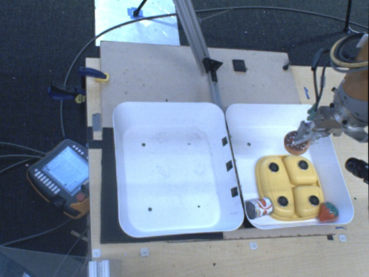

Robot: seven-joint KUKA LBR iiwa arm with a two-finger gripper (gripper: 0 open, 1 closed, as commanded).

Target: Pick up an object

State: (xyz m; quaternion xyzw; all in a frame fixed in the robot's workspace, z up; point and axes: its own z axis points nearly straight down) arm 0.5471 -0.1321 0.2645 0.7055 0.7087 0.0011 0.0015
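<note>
The right bin (253,126) holds a large yellow block (290,187) with four black-dotted bumps. A small can (259,208) lies at the block's front left corner, and a red strawberry-like piece (328,212) sits at its front right. A brown round object (295,145) lies just behind the block, near the bin's back right. My gripper (302,134) reaches in from the right and hangs directly over that brown object, touching or nearly touching its top. Whether the object is gripped is hidden.
The left bin (124,154) stands beside the right one, with black clips (229,165) along the shared rim. A teach pendant (60,176) lies off the bench at the left. A metal pole (193,27) slants across the back, and cables run around it.
</note>
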